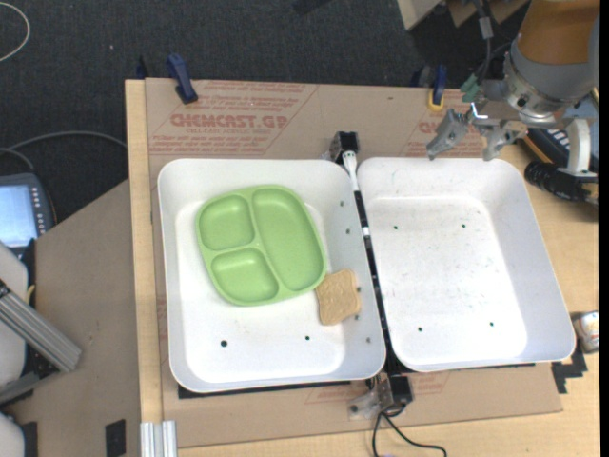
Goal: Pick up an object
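A light green divided plate (261, 245) lies in the left bin (181, 284), tilted a little. Beside its lower right corner rests a tan, cracker-like square (338, 297), close to the bin's right wall. My gripper (469, 137) hangs above the far rim of the right bin (533, 265), well away from both objects. Its two grey fingers (444, 138) stand apart with nothing between them, so it is open.
The bins sit on a brown cardboard sheet (238, 112) held by blue clamps (181, 77) at the back. A black cable runs down the seam between the bins (366, 255). Grey equipment sits at the far left edge (29, 331).
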Motion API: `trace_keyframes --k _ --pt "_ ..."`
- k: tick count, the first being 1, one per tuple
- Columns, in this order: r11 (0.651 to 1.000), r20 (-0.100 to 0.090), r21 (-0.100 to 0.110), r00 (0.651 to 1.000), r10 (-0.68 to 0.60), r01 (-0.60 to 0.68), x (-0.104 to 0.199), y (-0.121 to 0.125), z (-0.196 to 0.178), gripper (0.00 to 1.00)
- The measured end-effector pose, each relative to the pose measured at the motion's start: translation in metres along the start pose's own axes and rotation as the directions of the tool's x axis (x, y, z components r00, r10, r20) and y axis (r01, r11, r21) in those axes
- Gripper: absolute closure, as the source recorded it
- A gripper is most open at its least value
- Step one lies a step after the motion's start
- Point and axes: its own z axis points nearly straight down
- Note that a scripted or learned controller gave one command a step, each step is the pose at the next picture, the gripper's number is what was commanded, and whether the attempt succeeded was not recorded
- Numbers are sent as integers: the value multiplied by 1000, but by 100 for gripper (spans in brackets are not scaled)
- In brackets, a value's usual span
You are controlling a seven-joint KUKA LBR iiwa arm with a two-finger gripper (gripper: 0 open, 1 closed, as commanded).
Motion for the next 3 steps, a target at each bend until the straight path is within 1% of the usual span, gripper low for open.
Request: trace_keyframes --k 1,2,3 --pt "1000 4 -18 1000 -2 2 0 19 -120 0" --pt "1000 5 -24 1000 -3 3 14 20 -277 0" --pt "1000 -2 2 1000 -2 2 38 -71 -267 0"
